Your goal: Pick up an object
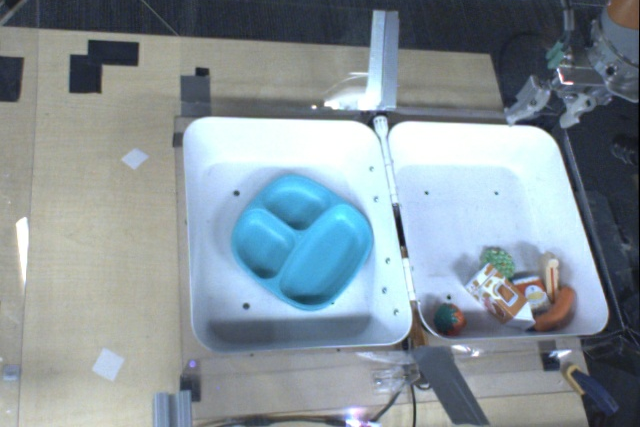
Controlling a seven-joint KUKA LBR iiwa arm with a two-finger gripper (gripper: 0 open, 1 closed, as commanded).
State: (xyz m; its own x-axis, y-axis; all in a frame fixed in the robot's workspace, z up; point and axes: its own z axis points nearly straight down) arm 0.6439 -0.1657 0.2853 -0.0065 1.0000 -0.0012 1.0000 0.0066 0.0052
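Far from gripper [548, 107], open-fingered, toys [515, 296]

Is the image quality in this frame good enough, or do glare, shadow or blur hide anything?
Camera view: even lighting; the blue tray is sharp, casting a soft shadow toward the left bin's near wall. The small items in the right bin are slightly soft. The end effector looks blurred at the frame's edge.

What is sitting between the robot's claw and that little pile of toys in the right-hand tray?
Nothing visible. The gripper hangs above the right bin's far right corner, while the toys cluster in its near right corner, with bare white floor between them. The blue dish lies in the left bin, off that path.
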